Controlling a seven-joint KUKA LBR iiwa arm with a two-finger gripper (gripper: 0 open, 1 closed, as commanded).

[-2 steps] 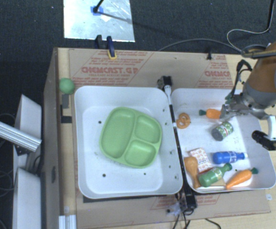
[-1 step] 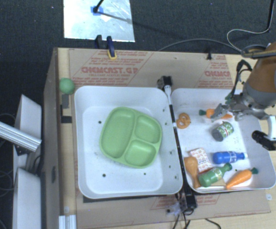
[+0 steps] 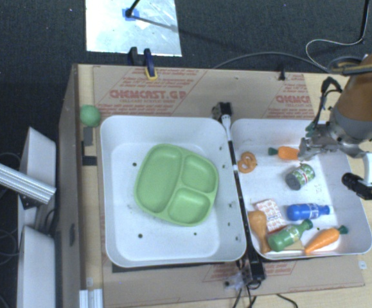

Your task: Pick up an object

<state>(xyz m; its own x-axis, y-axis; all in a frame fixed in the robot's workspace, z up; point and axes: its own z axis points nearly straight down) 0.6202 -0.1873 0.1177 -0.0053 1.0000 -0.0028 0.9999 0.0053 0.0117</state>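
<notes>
Honestly, I could not tell how the fingers stood, because the gripper [image 3: 306,151] was too small and dark where it hung low in the right bin [image 3: 365,233], just above the can [image 3: 299,176] and beside the small carrot [image 3: 284,151]. Nearer me in that bin lay a pretzel [image 3: 247,162], blue bottle [image 3: 308,211], green bottle [image 3: 287,235] and big carrot [image 3: 324,237], while the left bin [image 3: 118,172] held a green tray [image 3: 176,183].
</notes>
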